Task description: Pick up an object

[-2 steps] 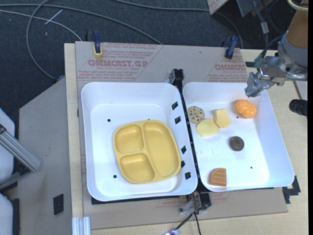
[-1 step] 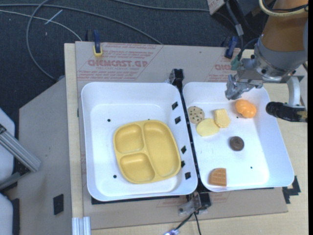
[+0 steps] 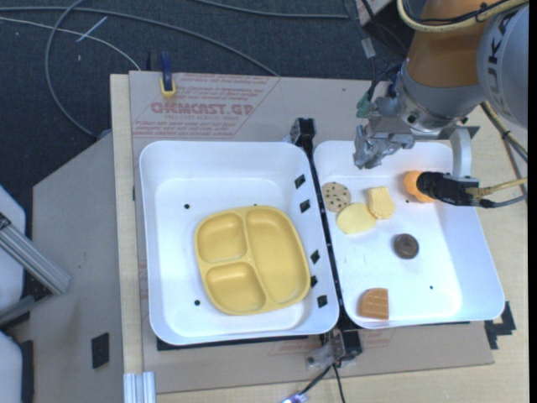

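The gripper (image 3: 367, 157) is hanging over the far end of the right bin (image 3: 470, 296), and its fingers are pointing down at the white floor with nothing between them; they are sitting close together, with only a narrow gap showing. The grey arm (image 3: 436, 82) with its orange band (image 3: 457, 19) is reaching in above it from the right. Just below the gripper, a round chocolate-chip cookie (image 3: 336, 196) is lying near the bin's left wall. Beside it, a pale yellow round slice (image 3: 357, 219) is touching a small yellow wedge (image 3: 380, 201) that is lying a little further in. To the right of the gripper, an orange piece (image 3: 412, 184) is sitting against a black part of the arm's fittings. Nearer the middle of the bin, a small dark brown disc (image 3: 406, 245) is lying alone, and a tan block (image 3: 375, 303) is resting close to the near wall. The left bin (image 3: 159, 225) is standing just beside the right one, and a yellow tray (image 3: 250, 259) with three compartments is lying in it. Both bins are resting on a brown board (image 3: 210, 107) printed with red lettering, and grey cables (image 3: 101, 32) are trailing across the dark floor beyond.
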Robot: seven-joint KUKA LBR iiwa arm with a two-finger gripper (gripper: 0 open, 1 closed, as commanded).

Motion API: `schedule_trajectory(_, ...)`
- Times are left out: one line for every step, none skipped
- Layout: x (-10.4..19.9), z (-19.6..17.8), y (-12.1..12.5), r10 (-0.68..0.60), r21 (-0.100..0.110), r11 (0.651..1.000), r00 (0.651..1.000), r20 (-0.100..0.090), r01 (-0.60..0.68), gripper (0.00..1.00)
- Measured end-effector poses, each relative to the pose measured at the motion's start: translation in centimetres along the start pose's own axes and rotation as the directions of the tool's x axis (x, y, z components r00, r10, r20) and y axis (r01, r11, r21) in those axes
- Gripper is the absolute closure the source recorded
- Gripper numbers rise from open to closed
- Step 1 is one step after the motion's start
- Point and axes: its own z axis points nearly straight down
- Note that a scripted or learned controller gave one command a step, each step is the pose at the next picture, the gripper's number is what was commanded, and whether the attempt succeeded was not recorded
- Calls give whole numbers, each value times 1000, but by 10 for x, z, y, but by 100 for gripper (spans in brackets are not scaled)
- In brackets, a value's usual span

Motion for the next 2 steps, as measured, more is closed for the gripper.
schedule_trajectory(47, 13, 11, 1, -1, 1000, 1000, 1, -1, 100)
schedule_trajectory(85, 33, 12, 2, 2, 1000, 1000, 1, -2, 100)
